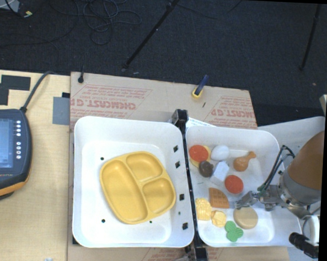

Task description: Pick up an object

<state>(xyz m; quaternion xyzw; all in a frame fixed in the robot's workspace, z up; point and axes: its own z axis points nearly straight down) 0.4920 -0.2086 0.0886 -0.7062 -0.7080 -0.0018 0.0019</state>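
Spreading across the middle of the frame, the surface [36,224] carried a cardboard sheet [154,102] and, on that, two white bins side by side. The left bin [91,145] held a yellow tray [137,186] with three compartments, lying tilted near its centre. The right bin [265,141] held the small objects. At the left edge of the frame sat a pendant [2,150] with a lit screen.

The arm [307,174] came in from the right edge, its orange band showing above the grey wrist. The hand [247,199] reached into the right bin at its right-centre, low over the objects; whether its fingers were apart or together could not be told, and nothing showed between them.

The objects lay clustered in the right bin. A tan disc [246,218] sat just below the hand, with a green piece [233,232] just below-left of it. A red ball [233,184] lay just left of the hand, above an orange wedge [219,198]. Yellow pieces [204,209] lay near the bin's lower left. Toward the top were an orange-red round piece [198,153], a white egg [220,153], a tan drumstick [243,161], a white block [221,170] and a dark brown lump [206,169].
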